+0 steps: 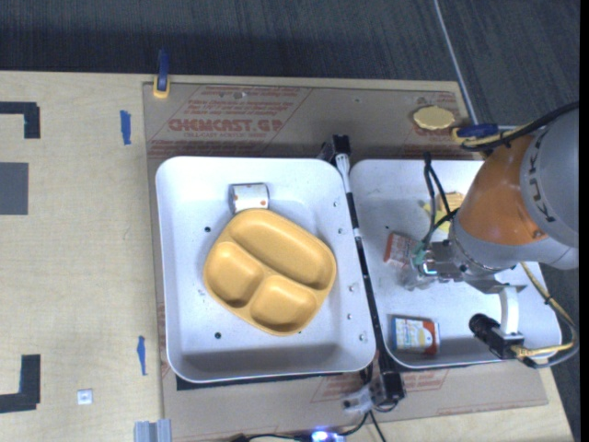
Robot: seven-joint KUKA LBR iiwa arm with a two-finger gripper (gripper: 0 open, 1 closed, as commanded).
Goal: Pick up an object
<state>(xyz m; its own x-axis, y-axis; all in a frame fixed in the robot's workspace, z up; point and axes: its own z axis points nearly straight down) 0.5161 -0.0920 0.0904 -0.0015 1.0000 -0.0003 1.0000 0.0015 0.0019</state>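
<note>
**Arm lowered over the right bin, wrist hiding the fingers**

The grey arm (pixel 543 201) is seen entering from the right, its orange band (pixel 492 201) bent down over the right bin (pixel 386 178). The wrist is pointed toward the bin's left half, and the gripper (pixel 425 263) is placed low above the floor there. A black cable is looped from the wrist across the top of that bin, and a second black fitting with a white bracket (pixel 502 325) is shown below the arm near the bin's front wall.

Much of the right bin is covered by the arm, so whatever lies under it is not visible. The gripper itself is small and blurred against its own housing; whether the fingers are apart or closed cannot be told, and nothing is seen clamped in them.

A small red-and-white packet (pixel 398 246) is lying just left of the gripper, possibly touching it. A flat carton with a red-and-yellow label (pixel 414 334) is lying near the front wall, apart from the gripper.

In the left bin (pixel 184 274), a yellow three-compartment tray (pixel 269 270) is resting, with a small silver-and-white object (pixel 248 195) just behind it.
</note>
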